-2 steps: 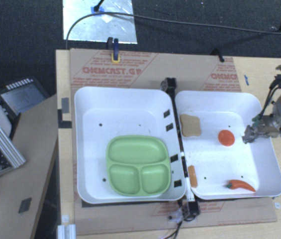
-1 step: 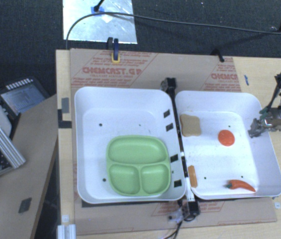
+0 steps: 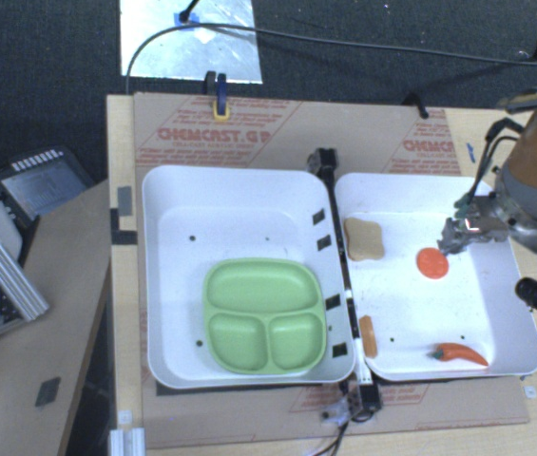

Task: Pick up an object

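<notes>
The orange-red disc [image 3: 431,263], a small flat round thing like a tomato slice, lies on the floor of the right bin [image 3: 411,354], in its upper right part, well clear of the walls. It looks thin and smooth, with little height for fingers to catch.

The claw [image 3: 454,237] hangs just above and to the right of the disc, at its upper edge, close enough that the two nearly overlap in the camera view. Whether the claw is wide or narrow I cannot tell; its tip is a small dark blur against the white floor, and nothing is seen held in it.

To do this step well, the claw likely needs to shift a little toward the disc's centre before it descends, then go right down to the bin floor so that the tips straddle the rim instead of sliding over the top. A flat piece like this may skid or tip out on closing, so a slow squeeze seems wise.

Elsewhere in the right bin are a tan bread slice [image 3: 364,238] near the upper left, a small sausage [image 3: 368,335] against the left wall, and an orange chilli pepper [image 3: 459,353] near the front edge. The left bin [image 3: 168,198] carries a green divided plate [image 3: 264,313]. Both bins sit on the bench [image 3: 278,122].
</notes>
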Tool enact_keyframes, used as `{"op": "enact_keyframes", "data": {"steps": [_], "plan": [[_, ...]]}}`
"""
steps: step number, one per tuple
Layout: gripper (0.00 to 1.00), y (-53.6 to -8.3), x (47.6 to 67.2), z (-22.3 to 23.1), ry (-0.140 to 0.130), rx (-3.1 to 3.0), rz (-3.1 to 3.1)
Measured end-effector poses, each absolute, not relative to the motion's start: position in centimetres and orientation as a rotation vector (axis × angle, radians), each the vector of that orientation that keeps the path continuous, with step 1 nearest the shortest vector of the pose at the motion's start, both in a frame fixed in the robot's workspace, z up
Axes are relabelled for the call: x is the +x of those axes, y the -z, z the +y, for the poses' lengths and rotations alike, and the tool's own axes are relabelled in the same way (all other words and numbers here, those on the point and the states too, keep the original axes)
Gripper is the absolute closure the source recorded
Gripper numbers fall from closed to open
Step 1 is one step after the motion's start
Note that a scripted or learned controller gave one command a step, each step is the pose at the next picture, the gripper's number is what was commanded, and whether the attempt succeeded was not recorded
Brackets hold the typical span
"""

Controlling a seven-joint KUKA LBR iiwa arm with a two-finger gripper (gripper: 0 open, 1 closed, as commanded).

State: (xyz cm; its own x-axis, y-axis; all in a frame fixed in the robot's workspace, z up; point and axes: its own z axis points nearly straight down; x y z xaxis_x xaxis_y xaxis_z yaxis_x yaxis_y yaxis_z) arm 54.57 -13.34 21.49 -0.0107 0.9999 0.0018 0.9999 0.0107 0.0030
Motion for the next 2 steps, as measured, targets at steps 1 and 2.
{"op": "enact_keyframes", "data": {"steps": [1, 2], "plan": [[1.0, -20.8, 54.7, -7.6, -0.004, 2.21, 2.233], [1.0, -20.1, 55.3, -2.4, -0.004, 2.211, 2.233]]}}
